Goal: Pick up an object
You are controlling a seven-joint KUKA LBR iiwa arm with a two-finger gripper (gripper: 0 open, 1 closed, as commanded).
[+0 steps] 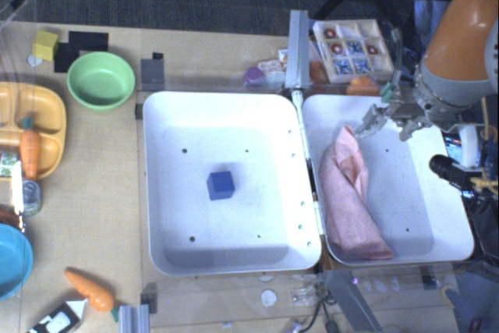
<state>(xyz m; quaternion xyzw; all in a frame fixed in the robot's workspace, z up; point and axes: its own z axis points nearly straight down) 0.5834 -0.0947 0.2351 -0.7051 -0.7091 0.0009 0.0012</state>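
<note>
The arm (460, 51) is grey with a bulging orange band — smooth, rounded. Its gripper (394, 117) is bare metal — grey, angular.

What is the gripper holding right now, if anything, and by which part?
Nothing. The gripper hangs open above the right bin, near the top end of the pink cloth, with nothing between its fingers.

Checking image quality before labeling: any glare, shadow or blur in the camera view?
Camera view: even, soft light; both white bins read bright with faint bluish shadow along their walls. The blue cube is crisp with a small shadow. The pink cloth is sharp. The tool looks slightly soft, its fingers hard to resolve.
</note>
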